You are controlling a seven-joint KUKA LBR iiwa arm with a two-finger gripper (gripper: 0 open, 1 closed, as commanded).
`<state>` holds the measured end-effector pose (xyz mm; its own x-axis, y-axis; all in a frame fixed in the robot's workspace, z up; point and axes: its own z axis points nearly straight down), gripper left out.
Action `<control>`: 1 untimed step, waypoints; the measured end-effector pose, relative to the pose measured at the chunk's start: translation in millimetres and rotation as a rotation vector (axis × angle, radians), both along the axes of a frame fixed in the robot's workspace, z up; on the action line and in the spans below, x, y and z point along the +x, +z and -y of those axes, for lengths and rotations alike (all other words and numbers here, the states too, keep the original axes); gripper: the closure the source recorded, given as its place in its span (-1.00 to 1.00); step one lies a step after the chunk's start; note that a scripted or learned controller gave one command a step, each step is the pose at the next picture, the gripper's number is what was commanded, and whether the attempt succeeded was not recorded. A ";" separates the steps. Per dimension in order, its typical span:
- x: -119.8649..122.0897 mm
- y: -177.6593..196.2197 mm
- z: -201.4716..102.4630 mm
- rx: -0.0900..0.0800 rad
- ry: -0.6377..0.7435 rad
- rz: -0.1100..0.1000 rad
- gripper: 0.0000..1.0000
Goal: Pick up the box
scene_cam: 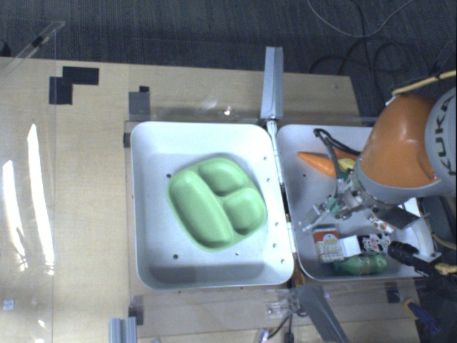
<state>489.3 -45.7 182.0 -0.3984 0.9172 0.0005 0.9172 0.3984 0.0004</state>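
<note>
The gripper (335, 207) hangs low over the right bin (303, 252), and from up here I cannot tell how it stands, wide or narrow. Just below it lies the box (337, 246), flat on the bin floor near the front wall, touching a green bottle (360, 265). Behind the gripper sits a carrot (316, 162). Over in the left bin (150, 263), a green divided tray (216, 202) rests.

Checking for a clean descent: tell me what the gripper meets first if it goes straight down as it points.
Probably the small red-and-white box lying in the right white bin. The gripper hangs just above it from this slant, so depth is uncertain; the green bottle lies farther toward the near rim.
</note>
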 end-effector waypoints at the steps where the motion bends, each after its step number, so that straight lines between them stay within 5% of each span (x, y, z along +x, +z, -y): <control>1: 12.5 5.2 -63.0 0.000 0.291 0.000 -1.00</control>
